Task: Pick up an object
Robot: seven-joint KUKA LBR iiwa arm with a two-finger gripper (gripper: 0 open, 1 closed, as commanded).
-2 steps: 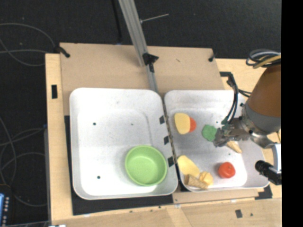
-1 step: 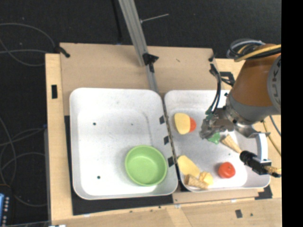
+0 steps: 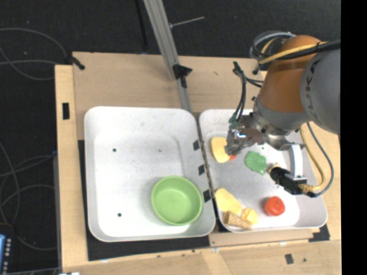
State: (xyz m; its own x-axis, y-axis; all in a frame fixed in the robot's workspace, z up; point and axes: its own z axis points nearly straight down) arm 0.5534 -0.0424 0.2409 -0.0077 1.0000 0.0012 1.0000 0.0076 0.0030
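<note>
Evidently the arm has its gripper (image 3: 234, 146) low in the right bin (image 3: 312, 213), at that bin's far left part, right against a pale yellow object (image 3: 218, 149) with a small red-orange bit at its near edge. Whether the fingers stand apart or together, I cannot tell: the wrist and its cabling cover them from this slanted overhead view, and nothing shows between them, so I would not call anything held.

That yellow piece looks like the likely target, since the tool sits directly beside it and touches or nearly touches its right side. It lies close to the wall shared with the left bin (image 3: 97, 153), which may be why the arm comes at it from the right, where there is room.

Other candidates lie scattered in the same bin: a green lumpy object (image 3: 256, 162) just right of the gripper, a red round object (image 3: 274, 206) nearer the front, and a yellow banana-like piece (image 3: 227, 200) touching a tan ridged item (image 3: 241, 217) at the near left corner. Being spread apart, each leaves space for a grasp.

A green bowl (image 3: 176, 200) sits upright in the left bin toward its near right corner, well apart from the gripper and probably not in play now
</note>
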